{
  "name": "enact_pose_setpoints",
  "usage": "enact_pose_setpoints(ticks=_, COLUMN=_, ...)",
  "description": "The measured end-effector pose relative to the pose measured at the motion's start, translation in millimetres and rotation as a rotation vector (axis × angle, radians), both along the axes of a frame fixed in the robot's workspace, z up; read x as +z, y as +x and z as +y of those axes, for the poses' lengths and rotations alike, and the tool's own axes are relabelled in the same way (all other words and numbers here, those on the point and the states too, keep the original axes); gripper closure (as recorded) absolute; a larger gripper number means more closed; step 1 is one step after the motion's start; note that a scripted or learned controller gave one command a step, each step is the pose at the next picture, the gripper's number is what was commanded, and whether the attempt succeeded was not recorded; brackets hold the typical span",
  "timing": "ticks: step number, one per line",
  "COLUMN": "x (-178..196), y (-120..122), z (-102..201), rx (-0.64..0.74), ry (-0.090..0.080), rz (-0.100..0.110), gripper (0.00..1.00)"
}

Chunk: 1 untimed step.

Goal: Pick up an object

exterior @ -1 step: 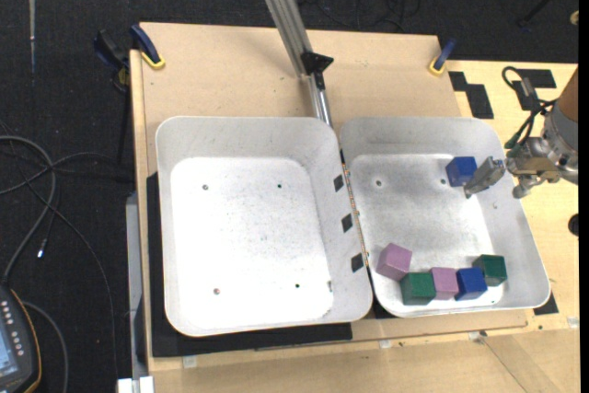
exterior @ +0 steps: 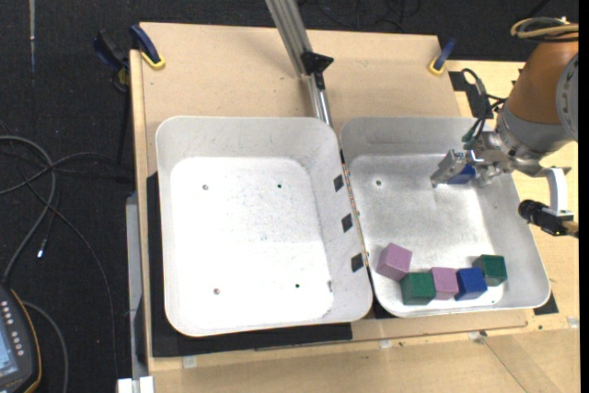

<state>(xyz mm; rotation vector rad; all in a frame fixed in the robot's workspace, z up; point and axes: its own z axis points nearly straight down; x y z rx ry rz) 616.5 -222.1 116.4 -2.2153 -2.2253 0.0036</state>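
The arm (exterior: 543,97) reaches in over the right bin (exterior: 405,138), and its gripper (exterior: 457,170) sits low over the upper part of that bin's floor. A small blue thing shows at the fingers, but the view is too small to tell whether it is a block or part of the tool. Whether the gripper is open, closed or holding anything cannot be told here.

Placement of the objects:
- Five blocks lie in a loose row along the near wall of the right bin, well apart from the gripper and toward the camera from it.
- The light purple block (exterior: 395,260) lies closest to the gripper, at the end of the row nearer the divide between the bins, and is tilted.
- The dark green block (exterior: 417,287), the pink block (exterior: 445,282) and the blue block (exterior: 471,281) touch one another in sequence.
- The second green block (exterior: 491,268) sits at the other end, just beside the blue one.

The row probably rests against the near wall because the blocks have gathered where the floor meets the rim. The tight packing leaves little room for fingers between neighbours.

The left bin (exterior: 175,198) lies on the far side of the divide from the gripper.

Judged from this layout, the light purple block is the easier target.
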Motion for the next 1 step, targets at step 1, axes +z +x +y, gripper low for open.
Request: enact_pose_setpoints(ticks=1, x=-19.7, y=41.8, z=21.9, rx=0.002, ry=-0.003, rz=-0.009, gripper=0.00)
